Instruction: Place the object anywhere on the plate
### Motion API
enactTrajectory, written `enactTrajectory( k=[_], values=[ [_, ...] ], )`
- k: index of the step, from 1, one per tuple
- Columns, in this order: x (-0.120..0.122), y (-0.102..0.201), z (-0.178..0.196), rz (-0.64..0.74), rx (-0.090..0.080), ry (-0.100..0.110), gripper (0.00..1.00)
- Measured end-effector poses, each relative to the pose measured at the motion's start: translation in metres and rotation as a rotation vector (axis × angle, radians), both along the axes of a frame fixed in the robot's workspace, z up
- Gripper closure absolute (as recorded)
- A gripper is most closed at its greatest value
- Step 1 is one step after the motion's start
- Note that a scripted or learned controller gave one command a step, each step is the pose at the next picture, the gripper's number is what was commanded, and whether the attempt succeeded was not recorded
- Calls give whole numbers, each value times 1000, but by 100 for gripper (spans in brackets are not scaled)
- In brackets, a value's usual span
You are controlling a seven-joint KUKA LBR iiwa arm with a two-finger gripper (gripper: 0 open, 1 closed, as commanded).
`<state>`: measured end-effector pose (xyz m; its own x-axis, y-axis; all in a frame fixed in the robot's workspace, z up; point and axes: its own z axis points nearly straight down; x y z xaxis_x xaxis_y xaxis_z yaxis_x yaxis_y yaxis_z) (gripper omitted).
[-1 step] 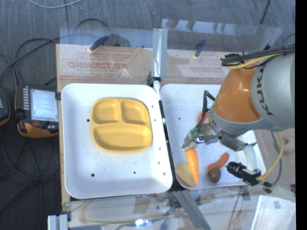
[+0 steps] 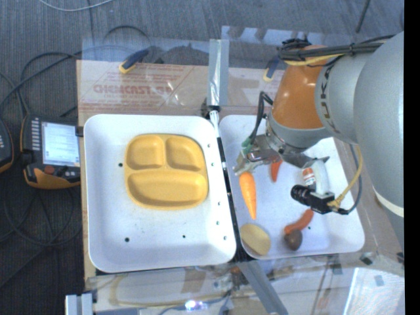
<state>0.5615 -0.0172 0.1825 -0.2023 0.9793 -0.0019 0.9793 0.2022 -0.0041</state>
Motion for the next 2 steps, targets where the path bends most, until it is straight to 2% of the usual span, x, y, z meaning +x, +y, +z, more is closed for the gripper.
enactTrajectory(
  k=[1,2],
  values=[
    [28,55,9,97,-1,-1,100],
    [28,55,9,97,-2,-1,0]
  ],
)
